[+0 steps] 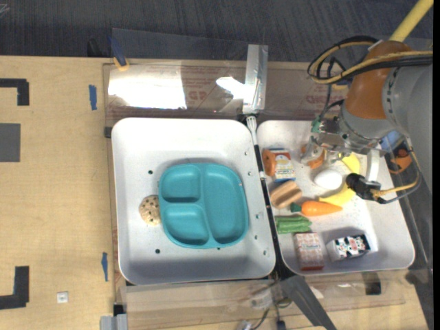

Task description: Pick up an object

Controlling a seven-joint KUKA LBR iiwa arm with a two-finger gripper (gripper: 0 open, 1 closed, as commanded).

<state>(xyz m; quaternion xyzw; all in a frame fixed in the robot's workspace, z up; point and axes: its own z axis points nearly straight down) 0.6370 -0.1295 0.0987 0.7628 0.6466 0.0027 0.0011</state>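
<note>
The right bin [392,243] holds several toy foods. Among them are a small orange carton [278,163], a hot dog bun [284,193], a carrot [321,208], green beans [293,223], a white egg [327,180] and a yellow piece [342,196]. A pink packet [308,247] and a small printed box [349,245] lie near the front. My gripper [320,148] hangs low over the back of this bin, just above the egg and beside the carton. A small orange item [315,161] lies right under it.
The left bin [130,150] holds a teal divided plate [204,203] with a cookie [150,210] at its left side. A clear plastic wall [179,84] stands behind the bins. Cables [337,57] loop off the arm at the back right.
</note>
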